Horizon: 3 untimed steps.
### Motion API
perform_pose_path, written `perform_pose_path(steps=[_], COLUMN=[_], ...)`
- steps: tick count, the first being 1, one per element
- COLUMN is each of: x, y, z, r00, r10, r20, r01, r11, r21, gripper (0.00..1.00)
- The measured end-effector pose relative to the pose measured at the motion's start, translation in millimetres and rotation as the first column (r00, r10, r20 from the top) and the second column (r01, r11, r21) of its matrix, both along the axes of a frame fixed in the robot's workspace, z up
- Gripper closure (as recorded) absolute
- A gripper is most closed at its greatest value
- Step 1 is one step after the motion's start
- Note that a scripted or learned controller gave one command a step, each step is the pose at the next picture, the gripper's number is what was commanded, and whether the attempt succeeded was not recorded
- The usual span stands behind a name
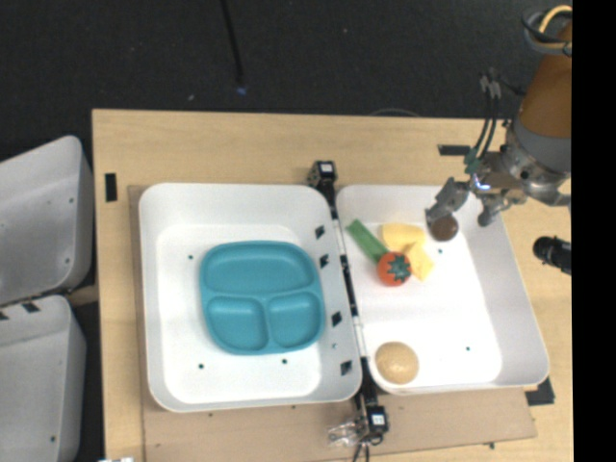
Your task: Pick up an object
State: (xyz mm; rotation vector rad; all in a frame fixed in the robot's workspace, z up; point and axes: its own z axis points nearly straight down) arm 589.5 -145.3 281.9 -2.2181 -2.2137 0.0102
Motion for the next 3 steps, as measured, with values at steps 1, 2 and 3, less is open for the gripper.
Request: perform_pose_path(steps=[1, 2, 3], x=[2, 11, 15], y=[0, 1, 0], z=[6, -40, -103], r00=[1.000, 1.000, 1.000], r10=[0.002, 0.001, -0.002], r20=[0.011, 0.009, 0.007], r01=[-0.002, -0.001, 0.002], r11=[1.000, 1.000, 1.000], r21=[-0.001, -0.003, -0.003], gripper=[0.00, 0.00, 0.00])
